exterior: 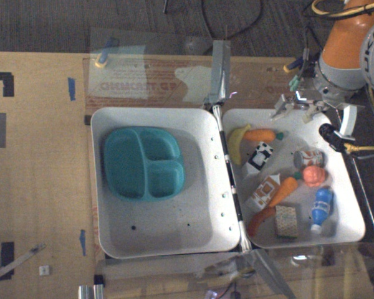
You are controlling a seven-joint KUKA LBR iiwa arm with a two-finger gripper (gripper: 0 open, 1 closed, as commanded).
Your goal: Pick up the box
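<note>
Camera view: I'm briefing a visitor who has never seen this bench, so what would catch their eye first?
Probably the teal divided plate, alone in the left bin. Next, the right bin, crowded with small things: a banana, two carrots, a blue bottle and a brownish box near its front edge. The arm's orange band stands out at upper right, with its hand above that bin's back edge.
</note>
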